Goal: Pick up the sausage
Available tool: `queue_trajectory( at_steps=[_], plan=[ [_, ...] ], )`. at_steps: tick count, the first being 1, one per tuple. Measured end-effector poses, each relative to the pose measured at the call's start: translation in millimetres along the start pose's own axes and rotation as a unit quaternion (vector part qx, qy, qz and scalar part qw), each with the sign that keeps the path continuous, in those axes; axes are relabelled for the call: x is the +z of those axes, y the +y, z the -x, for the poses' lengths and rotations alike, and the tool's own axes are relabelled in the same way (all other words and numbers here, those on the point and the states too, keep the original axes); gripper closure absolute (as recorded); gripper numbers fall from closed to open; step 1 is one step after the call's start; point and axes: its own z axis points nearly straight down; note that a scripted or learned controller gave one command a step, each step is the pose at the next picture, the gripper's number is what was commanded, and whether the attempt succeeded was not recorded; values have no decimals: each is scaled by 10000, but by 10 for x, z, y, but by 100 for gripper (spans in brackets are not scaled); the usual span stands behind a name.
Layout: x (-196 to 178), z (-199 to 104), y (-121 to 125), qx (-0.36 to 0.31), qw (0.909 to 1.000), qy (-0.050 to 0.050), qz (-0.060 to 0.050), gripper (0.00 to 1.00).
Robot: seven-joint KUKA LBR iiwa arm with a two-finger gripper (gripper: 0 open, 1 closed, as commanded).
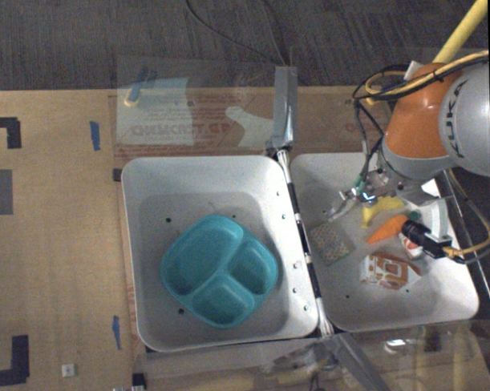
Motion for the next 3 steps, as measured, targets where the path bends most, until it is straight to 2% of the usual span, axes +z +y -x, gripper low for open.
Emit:
queue_trajectory(
  at_steps=[1, 2, 3],
  plan=[
    [186, 198, 511, -420, 9991, -16, 20, 0],
    [285, 508, 318, -369, 9993, -13, 19, 0],
    [-846, 859, 300, -1677, 9858, -42, 39, 0]
  ],
)
